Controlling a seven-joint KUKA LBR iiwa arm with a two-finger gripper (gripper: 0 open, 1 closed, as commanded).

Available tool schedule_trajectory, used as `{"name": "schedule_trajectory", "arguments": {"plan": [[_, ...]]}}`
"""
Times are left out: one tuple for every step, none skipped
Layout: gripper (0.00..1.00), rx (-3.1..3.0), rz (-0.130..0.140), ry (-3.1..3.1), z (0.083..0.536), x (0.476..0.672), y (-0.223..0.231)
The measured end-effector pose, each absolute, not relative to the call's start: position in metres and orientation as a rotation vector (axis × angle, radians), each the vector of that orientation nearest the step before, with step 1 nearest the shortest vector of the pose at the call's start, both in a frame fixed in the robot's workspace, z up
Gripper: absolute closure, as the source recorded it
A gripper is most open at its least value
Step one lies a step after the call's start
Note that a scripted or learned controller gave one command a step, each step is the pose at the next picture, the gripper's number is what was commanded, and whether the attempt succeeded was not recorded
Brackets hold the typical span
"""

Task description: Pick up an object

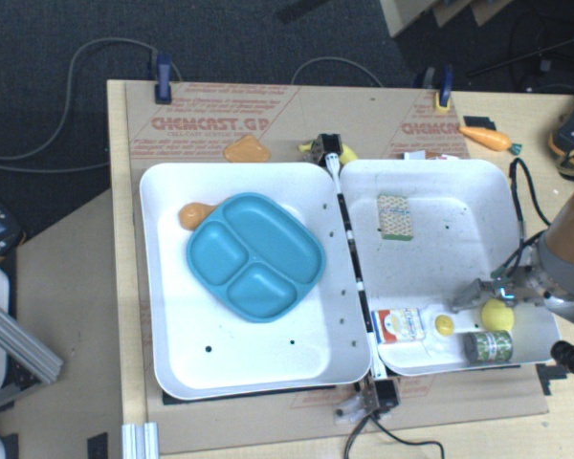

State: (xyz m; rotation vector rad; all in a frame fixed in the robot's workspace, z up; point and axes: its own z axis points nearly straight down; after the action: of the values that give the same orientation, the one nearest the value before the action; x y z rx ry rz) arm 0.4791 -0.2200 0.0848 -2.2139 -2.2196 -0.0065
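Observation:
My gripper (494,295) reaches in from the right and hangs low over the front right part of the right bin (430,185). Directly beneath and touching its tip in this view is a round yellow fruit (497,317). A green jar (488,346) lies on its side just in front of the fruit. A small yellow piece (444,326) and a red-and-white carton (399,326) lie to the left of it. A patterned flat pad (394,216) rests farther back in that bin.
The left bin (172,333) holds a blue divided plate (255,255) and an orange lump (193,215) at its back left. On the bench behind the bins lie an orange piece (246,148), a toy carrot (485,139) and two blue clamps (163,76).

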Motion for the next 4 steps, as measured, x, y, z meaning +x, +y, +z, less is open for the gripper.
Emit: {"name": "schedule_trajectory", "arguments": {"plan": [[1.00, -2.221, -0.004, -2.222, 0.095, 0.480, -0.222], [0.00, -2.216, -0.005, -2.222, 0.094, 0.480, -0.220], [0.00, -2.221, -0.010, -2.238, 0.144, 0.573, -0.204], [0.00, -2.208, -0.005, -2.230, 0.125, 0.596, -0.111]]}}
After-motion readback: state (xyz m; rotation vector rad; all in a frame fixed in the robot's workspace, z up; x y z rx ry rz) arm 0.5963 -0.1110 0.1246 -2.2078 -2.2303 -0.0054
